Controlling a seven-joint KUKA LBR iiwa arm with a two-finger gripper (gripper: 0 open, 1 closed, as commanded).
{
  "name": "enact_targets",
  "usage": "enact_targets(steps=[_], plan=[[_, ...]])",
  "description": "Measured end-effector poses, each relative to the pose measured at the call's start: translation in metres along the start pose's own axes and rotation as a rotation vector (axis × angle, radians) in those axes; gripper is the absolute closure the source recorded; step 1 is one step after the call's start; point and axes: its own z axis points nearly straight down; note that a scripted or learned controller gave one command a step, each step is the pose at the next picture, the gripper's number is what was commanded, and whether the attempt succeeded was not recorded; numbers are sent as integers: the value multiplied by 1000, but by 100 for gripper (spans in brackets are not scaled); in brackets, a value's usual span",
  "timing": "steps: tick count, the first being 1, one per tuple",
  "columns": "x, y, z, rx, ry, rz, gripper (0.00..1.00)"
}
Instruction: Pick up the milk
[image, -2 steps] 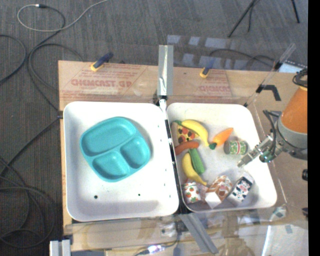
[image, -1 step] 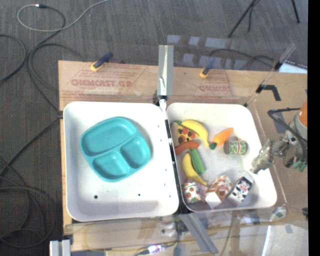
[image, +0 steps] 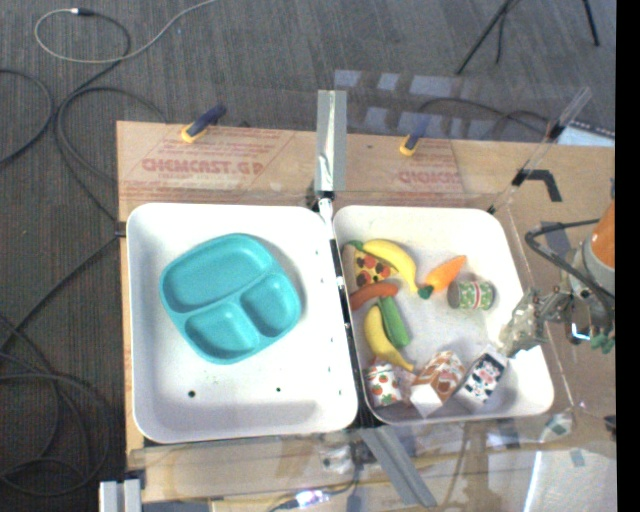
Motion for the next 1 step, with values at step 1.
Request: enact_targets(steps=[1], plan=[[0,0,-33,1,-1,512,100]])
